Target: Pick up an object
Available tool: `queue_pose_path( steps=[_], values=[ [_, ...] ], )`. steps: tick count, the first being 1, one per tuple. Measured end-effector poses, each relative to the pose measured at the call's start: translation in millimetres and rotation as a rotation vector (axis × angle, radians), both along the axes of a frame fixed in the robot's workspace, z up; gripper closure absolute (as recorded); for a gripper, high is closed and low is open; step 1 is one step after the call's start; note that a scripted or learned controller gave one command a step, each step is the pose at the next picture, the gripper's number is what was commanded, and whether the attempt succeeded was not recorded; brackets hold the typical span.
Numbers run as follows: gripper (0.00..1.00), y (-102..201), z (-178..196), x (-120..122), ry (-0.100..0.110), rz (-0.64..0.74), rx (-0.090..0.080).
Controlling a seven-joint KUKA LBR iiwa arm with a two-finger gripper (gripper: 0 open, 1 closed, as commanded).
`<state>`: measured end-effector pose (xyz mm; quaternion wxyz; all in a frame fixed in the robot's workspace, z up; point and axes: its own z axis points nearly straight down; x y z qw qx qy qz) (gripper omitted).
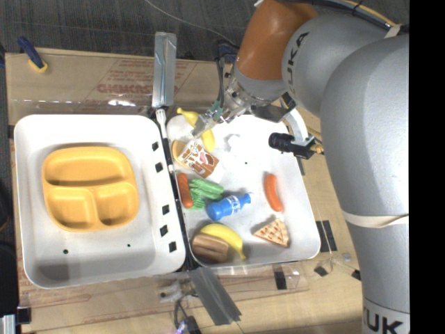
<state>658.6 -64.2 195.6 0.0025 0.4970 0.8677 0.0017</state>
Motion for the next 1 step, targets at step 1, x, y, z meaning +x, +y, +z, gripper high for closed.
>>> queue_pose_path(
  steps=[1],
  values=[
    [1.00, -42.8, 13.2, -24.6, 0.008, 0.109, -0.001]
  ],
)
